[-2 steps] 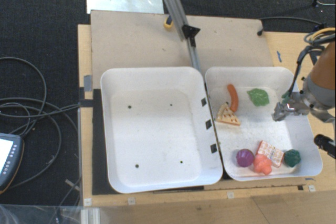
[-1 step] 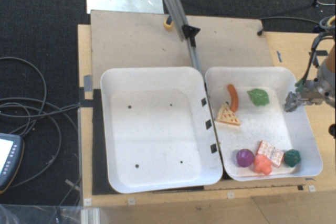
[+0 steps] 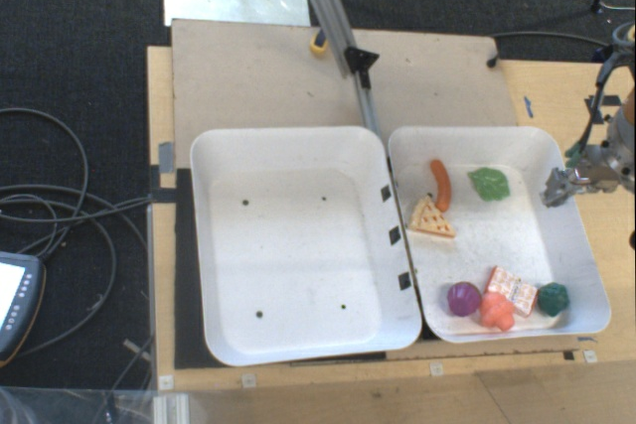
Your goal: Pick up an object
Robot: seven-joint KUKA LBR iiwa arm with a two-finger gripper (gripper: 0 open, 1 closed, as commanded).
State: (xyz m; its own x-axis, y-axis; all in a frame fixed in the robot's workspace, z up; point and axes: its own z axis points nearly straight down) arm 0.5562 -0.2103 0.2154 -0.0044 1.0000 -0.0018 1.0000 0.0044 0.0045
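From the camera above the bench, we see two white bins side by side. All the toys lie in the right bin (image 3: pixel 571 243). The left bin (image 3: pixel 288 243) sits next to it.

The gripper (image 3: pixel 558 186) hangs at the right bin's right rim, well apart from every toy. We cannot tell how it is set; it looks too small and blurry. It holds nothing that we can see.

We would go for the orange sausage (image 3: pixel 440 184). It lies near the top left of the right bin, alone except for the cheese wedge (image 3: pixel 432 217) just below it, close or maybe touching. Its long way runs up and down in the view, with a small bend, and its lower end points at the cheese. We think it is light, stiff plastic and a bit slippery, not easy to break. A good grab is across its thin middle, squeezing from left and right.

The green leaf (image 3: pixel 489 183) lies to the right of the sausage, on its own. It looks flat and low, so it may be hard to pinch.

At the bottom of the bin four toys crowd together: a purple ball (image 3: pixel 463 299), an orange lump (image 3: pixel 497 312), a red-and-white box (image 3: pixel 511 289) and a dark green lump (image 3: pixel 553 298). The ball could roll away. A grab there may bump the others.
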